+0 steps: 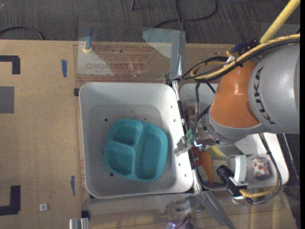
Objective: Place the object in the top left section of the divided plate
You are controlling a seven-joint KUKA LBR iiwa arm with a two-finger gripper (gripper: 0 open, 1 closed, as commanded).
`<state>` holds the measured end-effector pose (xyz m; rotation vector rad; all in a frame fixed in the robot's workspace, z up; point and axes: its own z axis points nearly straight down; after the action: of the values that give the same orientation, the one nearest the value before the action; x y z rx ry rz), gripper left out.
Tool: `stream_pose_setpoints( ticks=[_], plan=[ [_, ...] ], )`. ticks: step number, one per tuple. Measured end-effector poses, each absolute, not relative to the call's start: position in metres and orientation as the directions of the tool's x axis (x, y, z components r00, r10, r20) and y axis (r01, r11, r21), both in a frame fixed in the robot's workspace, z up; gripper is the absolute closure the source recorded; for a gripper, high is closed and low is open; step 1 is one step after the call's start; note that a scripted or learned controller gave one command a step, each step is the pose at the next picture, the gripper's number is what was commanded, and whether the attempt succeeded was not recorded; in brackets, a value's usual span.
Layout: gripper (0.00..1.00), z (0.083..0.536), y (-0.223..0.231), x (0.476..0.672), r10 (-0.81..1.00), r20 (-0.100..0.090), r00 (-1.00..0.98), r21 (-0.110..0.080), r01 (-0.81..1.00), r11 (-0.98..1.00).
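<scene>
Gripper [183, 144] sits over the wall between the two bins, just past the left bin's [90, 128] right rim. Arm body covers most of the wrist; can't tell if it's spread or pinching, and nothing is visible in it.

Plate [137, 149] is to the gripper's left in the view, near but not touching, flat on the left bin floor. One long section faces the gripper side; two smaller ones are on the far side. Target top-left section [125, 131] is therefore the far-upper one: left and slightly up from the gripper, across the long section.

Candidate objects are the other way: carrot [206, 166] just right and below the gripper in the right bin [281, 171], long axis roughly up-down in view. A white item with red spots [259, 167] lies further right.

My read: pick not confirmed. If empty, next move is right and down to the carrot, not left to the plate.
</scene>
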<state>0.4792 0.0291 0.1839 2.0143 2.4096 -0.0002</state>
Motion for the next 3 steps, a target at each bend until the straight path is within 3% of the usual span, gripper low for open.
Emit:
stream_pose_setpoints(
  ticks=[1,2,3],
  plan=[
    [0.0,0.184,0.062,0.478,0.923,-0.002,0.385,-0.003,0.923,-0.385],
    [0.0,0.145,0.075,0.484,0.903,-0.01,0.43,0.026,0.903,-0.429],
    [0.0,0.134,0.082,0.49,0.808,-0.009,0.589,0.052,0.807,-0.588]
  ],
)
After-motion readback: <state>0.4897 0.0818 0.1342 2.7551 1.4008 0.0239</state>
